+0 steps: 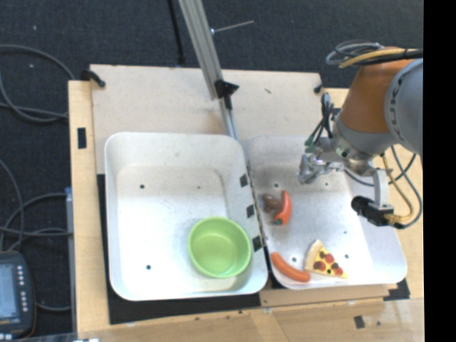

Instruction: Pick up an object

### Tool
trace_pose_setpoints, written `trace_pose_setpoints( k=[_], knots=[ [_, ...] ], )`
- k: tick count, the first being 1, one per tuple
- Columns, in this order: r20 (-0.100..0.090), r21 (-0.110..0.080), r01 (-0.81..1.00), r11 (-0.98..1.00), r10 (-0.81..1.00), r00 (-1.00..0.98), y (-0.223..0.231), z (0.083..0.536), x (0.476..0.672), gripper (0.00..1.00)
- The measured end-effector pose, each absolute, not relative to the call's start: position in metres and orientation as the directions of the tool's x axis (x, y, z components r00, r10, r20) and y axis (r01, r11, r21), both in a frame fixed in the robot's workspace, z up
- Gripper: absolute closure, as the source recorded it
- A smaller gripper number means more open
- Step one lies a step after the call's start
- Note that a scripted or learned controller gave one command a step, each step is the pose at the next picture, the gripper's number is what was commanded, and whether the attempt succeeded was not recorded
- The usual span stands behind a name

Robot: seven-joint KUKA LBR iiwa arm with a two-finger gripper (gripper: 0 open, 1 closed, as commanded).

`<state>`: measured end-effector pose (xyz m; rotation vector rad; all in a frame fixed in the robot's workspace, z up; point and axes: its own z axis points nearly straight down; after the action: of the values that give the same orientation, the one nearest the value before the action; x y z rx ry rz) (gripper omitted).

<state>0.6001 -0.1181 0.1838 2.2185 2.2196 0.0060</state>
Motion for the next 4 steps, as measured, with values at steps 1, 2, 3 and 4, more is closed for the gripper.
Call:
trace_pose_setpoints(
  k=[1,2,3,4],
  knots=[
    [0.000,0.006,1.000,0.003,1.000,-0.003,-0.118,0.229,0.607,1.00],
    [-0.001,0.007,1.000,0.004,1.000,-0.004,-0.127,0.278,0.609,1.00],
    [-0.001,0.000,1.000,0.004,1.000,-0.004,-0.088,0.270,0.594,1.00],
    [0.001,0.001,1.000,0.007,1.000,-0.007,-0.041,0.275,0.586,1.00]
  ],
)
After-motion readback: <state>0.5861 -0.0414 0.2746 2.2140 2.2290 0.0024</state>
